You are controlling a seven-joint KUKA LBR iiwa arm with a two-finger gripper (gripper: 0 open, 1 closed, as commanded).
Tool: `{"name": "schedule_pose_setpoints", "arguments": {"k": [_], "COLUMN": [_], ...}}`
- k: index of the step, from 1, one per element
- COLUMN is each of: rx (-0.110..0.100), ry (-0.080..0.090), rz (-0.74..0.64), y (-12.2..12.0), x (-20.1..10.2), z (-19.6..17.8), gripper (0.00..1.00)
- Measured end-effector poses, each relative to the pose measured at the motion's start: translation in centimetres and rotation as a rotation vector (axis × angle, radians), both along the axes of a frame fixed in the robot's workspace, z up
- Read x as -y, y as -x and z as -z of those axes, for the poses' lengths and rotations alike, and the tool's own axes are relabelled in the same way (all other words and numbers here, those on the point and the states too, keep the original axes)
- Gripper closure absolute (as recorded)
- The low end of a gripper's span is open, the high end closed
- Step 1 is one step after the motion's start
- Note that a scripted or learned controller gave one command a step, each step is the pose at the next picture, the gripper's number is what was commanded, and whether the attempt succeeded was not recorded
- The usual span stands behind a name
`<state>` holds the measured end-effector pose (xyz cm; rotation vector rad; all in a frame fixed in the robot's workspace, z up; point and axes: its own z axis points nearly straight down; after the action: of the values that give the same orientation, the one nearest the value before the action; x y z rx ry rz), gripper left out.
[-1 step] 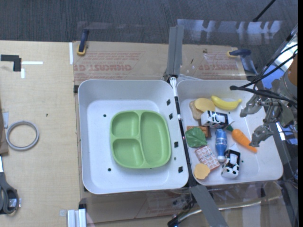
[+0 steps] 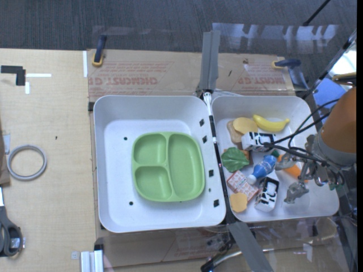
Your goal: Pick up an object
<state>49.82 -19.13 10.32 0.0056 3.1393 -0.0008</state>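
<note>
The right bin [image 2: 256, 98] holds a jumble of objects. A yellow banana [image 2: 270, 123] lies at the back beside a tan and yellow piece [image 2: 241, 127]. Below them are a green leaf-shaped toy [image 2: 235, 158], a small blue bottle [image 2: 262, 168], a red and white packet [image 2: 242, 182], an orange round piece [image 2: 239, 203] and a black and white carton [image 2: 267, 192]. An orange item [image 2: 291, 168] is partly hidden by cables. My gripper [image 2: 296, 192] hangs low over the bin's front right corner, just right of the carton, with nothing seen in it.
The left bin [image 2: 113, 152] holds a green divided plate [image 2: 169, 166]. A divider [image 2: 211, 140] separates the bins. On the wooden bench at left lie a tape roll [image 2: 25, 162] and scissors [image 2: 10, 237]. Black cables [image 2: 295, 137] cross the right bin.
</note>
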Motion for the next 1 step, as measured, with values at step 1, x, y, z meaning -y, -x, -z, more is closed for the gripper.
{"name": "schedule_pose_setpoints", "arguments": {"k": [1], "rx": [-0.001], "ry": [-0.001], "rz": [0.405], "y": [-1.74], "x": [-4.27], "z": [1.10], "gripper": [0.00]}}
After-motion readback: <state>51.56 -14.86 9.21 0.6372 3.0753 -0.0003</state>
